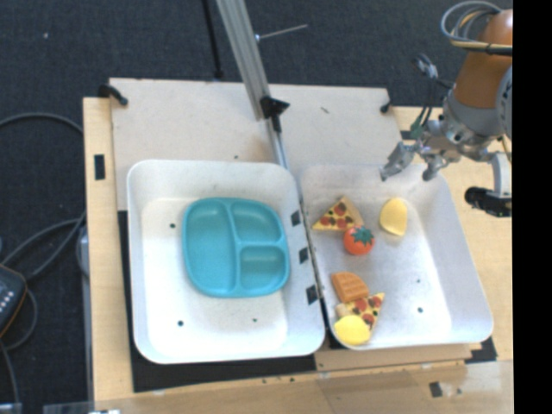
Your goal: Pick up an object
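Around: a blue divided plate (pixel 235 247) lies in the left bin (pixel 155 188); a slanted metal post (pixel 246 50) rises from the bench (pixel 190 110) behind the bins.
Right bin (pixel 457 257): pizza slice (pixel 338 216), tomato (pixel 359 240), yellow piece (pixel 394 216), waffle-like piece (pixel 348 285), second pizza slice (pixel 372 308), lemon (pixel 352 329) at the near left corner.
Room: dark carpet, cables at left.
Claw (pixel 406 167): released, fingers spread, nothing between them, over the right bin's far edge.
Nearest thing: the yellow piece, just below the claw, apart from it.
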Action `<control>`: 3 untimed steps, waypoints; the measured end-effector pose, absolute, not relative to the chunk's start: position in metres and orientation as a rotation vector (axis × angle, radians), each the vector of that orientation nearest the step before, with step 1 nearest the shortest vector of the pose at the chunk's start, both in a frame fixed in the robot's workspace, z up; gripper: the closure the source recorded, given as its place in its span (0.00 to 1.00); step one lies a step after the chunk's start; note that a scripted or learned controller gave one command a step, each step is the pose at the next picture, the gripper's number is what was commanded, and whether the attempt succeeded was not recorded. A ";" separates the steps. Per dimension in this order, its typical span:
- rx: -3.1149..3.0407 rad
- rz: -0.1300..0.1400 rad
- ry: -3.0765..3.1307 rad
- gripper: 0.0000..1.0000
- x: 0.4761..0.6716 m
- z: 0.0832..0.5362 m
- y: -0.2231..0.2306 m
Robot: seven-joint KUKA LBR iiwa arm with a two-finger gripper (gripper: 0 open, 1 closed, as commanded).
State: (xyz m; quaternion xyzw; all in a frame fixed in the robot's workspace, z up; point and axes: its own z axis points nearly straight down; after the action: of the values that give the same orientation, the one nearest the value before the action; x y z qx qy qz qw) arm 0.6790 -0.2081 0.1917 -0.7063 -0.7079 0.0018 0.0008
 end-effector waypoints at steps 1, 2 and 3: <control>-2.222 0.005 -2.221 0.00 0.677 0.149 -0.214; -2.224 0.002 -2.230 1.00 0.679 0.164 -0.215; -2.223 -0.005 -2.229 1.00 0.681 0.210 -0.213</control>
State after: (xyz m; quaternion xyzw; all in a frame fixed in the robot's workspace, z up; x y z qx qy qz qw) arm 0.6809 -0.2132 0.2095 -0.7062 -0.7080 -0.0015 -0.0033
